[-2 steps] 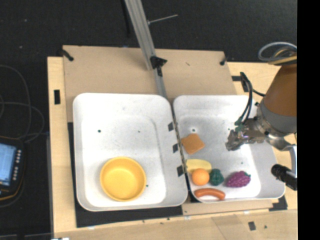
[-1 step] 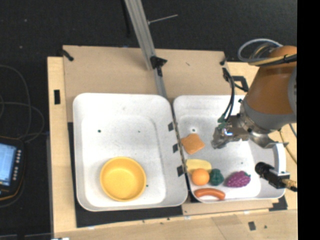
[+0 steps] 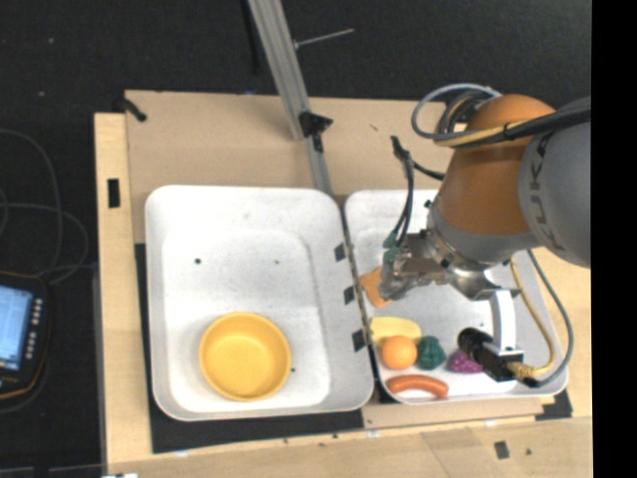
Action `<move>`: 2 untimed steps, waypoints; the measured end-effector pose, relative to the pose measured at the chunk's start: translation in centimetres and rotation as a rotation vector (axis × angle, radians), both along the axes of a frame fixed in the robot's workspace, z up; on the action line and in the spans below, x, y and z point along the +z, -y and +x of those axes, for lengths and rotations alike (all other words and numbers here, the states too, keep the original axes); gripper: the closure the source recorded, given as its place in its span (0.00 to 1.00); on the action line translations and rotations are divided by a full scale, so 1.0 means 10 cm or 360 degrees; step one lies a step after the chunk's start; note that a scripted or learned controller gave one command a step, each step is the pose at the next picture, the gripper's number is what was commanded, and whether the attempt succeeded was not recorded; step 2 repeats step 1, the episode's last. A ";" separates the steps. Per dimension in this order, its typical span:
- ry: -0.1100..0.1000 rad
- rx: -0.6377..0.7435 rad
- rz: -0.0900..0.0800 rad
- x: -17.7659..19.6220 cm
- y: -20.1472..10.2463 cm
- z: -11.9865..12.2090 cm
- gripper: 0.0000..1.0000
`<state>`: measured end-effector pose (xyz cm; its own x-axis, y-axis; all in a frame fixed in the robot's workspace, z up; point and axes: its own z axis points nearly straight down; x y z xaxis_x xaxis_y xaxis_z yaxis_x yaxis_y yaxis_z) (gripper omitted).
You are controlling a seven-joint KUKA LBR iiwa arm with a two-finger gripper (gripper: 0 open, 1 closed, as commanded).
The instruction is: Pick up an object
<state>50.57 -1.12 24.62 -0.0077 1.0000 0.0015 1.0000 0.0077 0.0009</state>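
Observation:
My gripper (image 3: 395,279) hangs low over the left side of the right bin (image 3: 378,212), just above an orange piece (image 3: 370,287) at the bin's left wall. Below it lie a yellow banana-like piece (image 3: 395,327), an orange ball (image 3: 399,352), a dark green item (image 3: 430,351), a purple item (image 3: 462,362) and a red sausage-shaped piece (image 3: 416,386). The arm's orange band and grey wrist cover the middle of the bin.
A yellow bowl (image 3: 245,356) sits in the near part of the left bin (image 3: 199,227). A metal pole (image 3: 289,78) rises behind the bins. The bins' shared wall runs just left of the gripper.

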 end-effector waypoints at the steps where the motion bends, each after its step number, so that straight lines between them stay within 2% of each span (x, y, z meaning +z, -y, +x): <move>1: -0.0001 0.0002 0.0002 0.03 -0.54 -0.07 1.00; 2: -0.0001 0.0002 0.0002 0.03 -0.54 -0.07 1.00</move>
